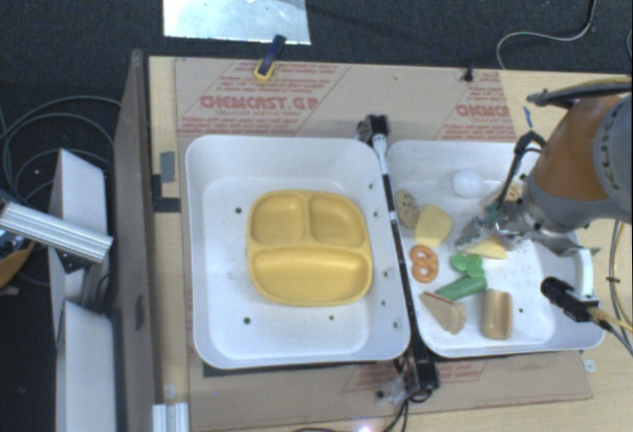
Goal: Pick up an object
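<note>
- Over the right bin (450, 346), the grey arm (584, 163) reaches in from the right, and its gripper (497, 225) sits low among the toy food, just above a pale yellow wedge (487, 249). From where I stand I cannot tell how the jaws stand; metal and shadow run together there.
- Two white bins sit side by side on the bench; the left bin (213, 252) carries one yellow divided plate (308, 247), well apart from the gripper.
- One bread roll (496, 313) lies below the gripper, near the right bin's front wall.
- One green piece (463, 277) lies just under the wedge, touching it or nearly so.
- One sandwich slice (443, 311) lies left of the roll.
- One yellow cheese block (432, 224) lies left of the gripper.
- One white egg-like ball (467, 183) lies above the gripper.
- One brown cookie (406, 208) and one orange pretzel (423, 263) lie farthest left.
- My judgement: the wedge is the likeliest target. It is thin and crowded, so a straight descent, centred on it and clear of the green piece, should serve best.
</note>
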### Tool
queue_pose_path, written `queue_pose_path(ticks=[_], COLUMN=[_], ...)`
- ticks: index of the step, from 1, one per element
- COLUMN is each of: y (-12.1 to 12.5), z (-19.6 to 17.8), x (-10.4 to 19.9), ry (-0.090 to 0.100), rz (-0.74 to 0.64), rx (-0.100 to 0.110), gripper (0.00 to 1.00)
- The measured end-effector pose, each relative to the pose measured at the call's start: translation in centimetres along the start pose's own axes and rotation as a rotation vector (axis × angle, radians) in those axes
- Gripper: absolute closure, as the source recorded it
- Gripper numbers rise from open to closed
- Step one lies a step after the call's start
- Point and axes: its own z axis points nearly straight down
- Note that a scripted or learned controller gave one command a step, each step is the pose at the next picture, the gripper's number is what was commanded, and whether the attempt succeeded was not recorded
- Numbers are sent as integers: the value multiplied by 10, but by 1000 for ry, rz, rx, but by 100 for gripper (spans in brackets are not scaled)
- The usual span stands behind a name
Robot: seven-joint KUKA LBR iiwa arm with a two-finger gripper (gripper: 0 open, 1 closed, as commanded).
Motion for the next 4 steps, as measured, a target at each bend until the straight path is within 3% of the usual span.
queue_pose_path(ticks=[1,2,3,4], y=[41,27,-25,27], z=[-84,-8,-4,-13], x=[-45,-4,40,11], ry=[-9,0,-4,-6], rz=[4,1,6,3], rx=[-18,-2,-8,-13], gripper=[0,0,0,0])
